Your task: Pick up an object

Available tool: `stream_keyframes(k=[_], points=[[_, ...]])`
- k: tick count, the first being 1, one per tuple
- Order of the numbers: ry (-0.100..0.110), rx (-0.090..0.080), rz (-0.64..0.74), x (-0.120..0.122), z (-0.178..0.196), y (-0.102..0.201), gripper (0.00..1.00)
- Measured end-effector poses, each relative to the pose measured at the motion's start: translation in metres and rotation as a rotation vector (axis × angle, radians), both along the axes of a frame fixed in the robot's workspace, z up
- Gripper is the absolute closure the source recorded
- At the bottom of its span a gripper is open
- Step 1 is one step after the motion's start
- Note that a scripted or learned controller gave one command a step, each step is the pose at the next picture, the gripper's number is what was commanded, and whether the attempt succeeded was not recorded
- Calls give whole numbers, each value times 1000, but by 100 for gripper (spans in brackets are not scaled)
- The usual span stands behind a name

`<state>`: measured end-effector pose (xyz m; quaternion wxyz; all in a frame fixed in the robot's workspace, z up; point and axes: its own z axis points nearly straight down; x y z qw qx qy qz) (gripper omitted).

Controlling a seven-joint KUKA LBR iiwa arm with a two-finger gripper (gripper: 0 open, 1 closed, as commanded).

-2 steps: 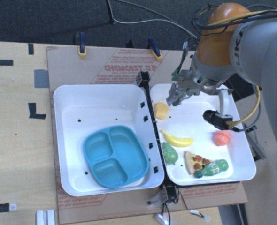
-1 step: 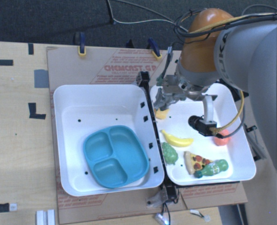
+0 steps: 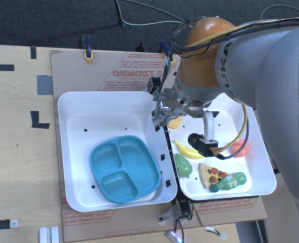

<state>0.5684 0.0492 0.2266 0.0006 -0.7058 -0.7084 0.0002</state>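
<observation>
Bins come first: two shallow white ones sit side by side on a brown cardboard sheet that lies on the pale wooden desk.

The left bin holds one thing, a blue divided plate with three compartments. It lies flat in the near half of the bin, close to the wall shared with the other bin.

The right bin holds several small toy foods:
- A yellow banana lies near the shared wall.
- A green leafy piece sits just beside the banana, on its near side.
- A pizza slice lies further right along the near wall.
- A green bottle-shaped thing lies on its side, touching the pizza slice.
- An orange-pink thing sits near the right wall, partly hidden by a yellow cable.
- A small pale yellow piece lies at the far end of the shared wall, partly covered by the arm's tool.

The claw hangs over that shared wall toward the far end, just beside the small pale yellow piece. Whether it is apart or together cannot be told from this slant. Nothing is seen clamped in it, and I cannot tell if it touches the piece.
</observation>
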Motion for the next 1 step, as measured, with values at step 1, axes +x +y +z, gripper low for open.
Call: stream_keyframes(k=[1], points=[[-1,0,1,-20,5,46,100]])
